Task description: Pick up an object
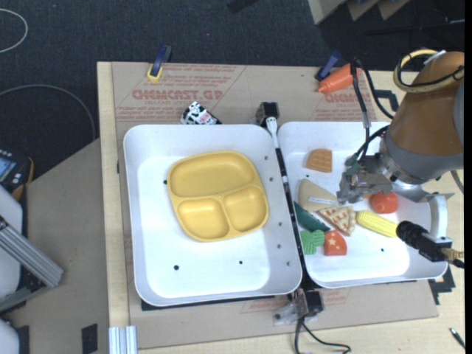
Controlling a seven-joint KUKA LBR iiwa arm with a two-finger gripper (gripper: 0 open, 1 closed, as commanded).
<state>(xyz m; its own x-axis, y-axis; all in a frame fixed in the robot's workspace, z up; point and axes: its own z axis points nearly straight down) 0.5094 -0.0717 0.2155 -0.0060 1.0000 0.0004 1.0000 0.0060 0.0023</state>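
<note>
My claw (pixel 355 185) sits low in the right bin (pixel 324 271), grip state unclear, over the cheese wedge (pixel 316 195). Crowded toys; pizza slice (pixel 338 218) may get nudged, spoiling the grab.

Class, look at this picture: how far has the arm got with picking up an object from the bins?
Nothing looks lifted yet: the corn, pizza slice and tomato lie in the right bin. In hand: the gripper hangs low over them. Left: grasping and raising one.
</note>
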